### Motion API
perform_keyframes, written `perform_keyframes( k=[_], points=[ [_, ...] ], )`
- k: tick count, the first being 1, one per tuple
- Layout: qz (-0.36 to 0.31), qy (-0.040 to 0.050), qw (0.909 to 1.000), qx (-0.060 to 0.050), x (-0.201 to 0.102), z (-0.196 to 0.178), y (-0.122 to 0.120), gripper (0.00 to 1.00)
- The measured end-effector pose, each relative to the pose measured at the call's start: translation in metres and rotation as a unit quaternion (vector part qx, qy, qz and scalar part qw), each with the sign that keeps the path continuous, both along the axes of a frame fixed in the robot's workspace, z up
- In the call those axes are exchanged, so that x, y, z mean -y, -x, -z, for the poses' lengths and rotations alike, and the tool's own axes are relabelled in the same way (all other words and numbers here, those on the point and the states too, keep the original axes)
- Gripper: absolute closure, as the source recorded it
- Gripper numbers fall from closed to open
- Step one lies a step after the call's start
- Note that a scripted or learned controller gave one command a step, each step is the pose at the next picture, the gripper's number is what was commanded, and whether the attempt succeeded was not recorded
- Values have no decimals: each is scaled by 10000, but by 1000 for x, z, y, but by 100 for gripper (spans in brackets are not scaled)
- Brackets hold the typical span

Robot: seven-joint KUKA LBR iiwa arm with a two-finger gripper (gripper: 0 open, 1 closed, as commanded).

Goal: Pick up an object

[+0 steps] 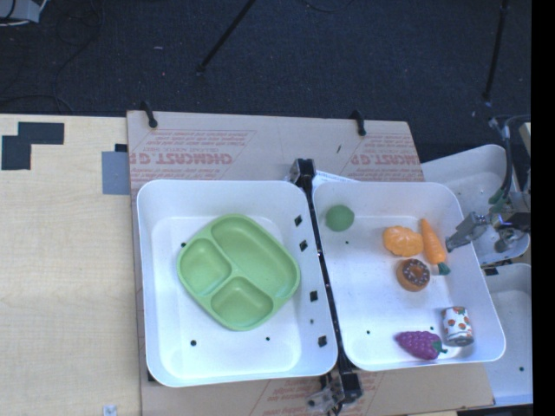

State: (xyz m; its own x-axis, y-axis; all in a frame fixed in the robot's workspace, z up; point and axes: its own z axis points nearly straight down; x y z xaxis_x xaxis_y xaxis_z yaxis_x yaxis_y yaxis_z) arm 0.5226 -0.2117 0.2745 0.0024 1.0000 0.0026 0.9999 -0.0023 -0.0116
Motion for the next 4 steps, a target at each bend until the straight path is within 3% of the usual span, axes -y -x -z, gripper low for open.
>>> perform_keyframes(
  k=[1,3,4],
  points=[
    [-12,14,10000,52,0,-5,-2,0],
    [-14,-4,10000,22,-12,118,0,0],
    [-10,-2,10000,23,-11,163,6,0]
  ],
)
